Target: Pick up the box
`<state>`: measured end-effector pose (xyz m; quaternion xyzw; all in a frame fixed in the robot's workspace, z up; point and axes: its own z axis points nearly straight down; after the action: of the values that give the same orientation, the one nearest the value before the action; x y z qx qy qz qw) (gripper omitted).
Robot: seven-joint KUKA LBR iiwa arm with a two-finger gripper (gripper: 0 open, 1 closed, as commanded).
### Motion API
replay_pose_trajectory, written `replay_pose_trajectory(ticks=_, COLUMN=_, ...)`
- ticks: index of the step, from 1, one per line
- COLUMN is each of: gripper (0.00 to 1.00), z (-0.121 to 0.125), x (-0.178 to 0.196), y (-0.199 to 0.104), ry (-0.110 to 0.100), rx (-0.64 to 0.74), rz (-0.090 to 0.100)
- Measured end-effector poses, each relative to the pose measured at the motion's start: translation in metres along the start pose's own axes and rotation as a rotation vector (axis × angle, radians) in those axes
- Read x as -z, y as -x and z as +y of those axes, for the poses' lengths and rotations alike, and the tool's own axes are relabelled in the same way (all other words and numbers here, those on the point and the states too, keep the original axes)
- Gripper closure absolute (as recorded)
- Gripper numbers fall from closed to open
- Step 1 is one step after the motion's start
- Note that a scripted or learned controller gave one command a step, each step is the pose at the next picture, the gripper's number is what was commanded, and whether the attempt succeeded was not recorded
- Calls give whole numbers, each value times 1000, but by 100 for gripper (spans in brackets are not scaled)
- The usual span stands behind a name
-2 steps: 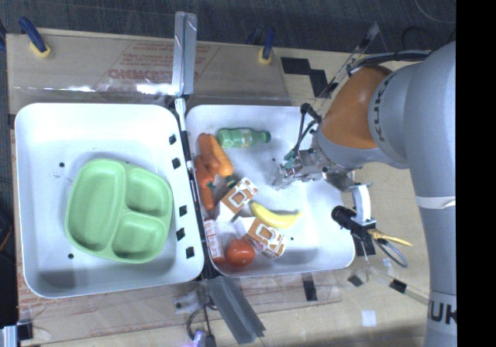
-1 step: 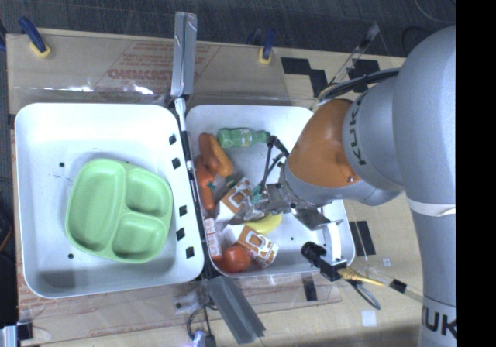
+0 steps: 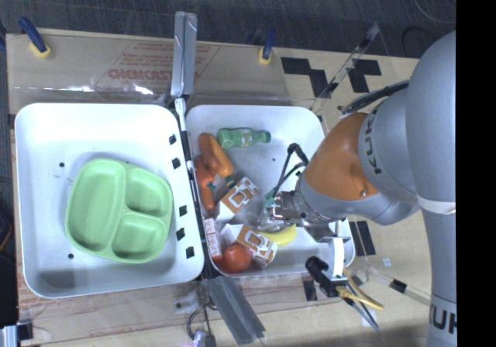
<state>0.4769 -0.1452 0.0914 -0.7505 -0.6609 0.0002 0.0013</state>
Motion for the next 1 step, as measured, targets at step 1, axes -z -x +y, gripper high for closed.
replay_pose_trajectory(ticks=1, gripper=100, z=-4, x=0, y=-33, ry=2, rx=-279, rz=0)
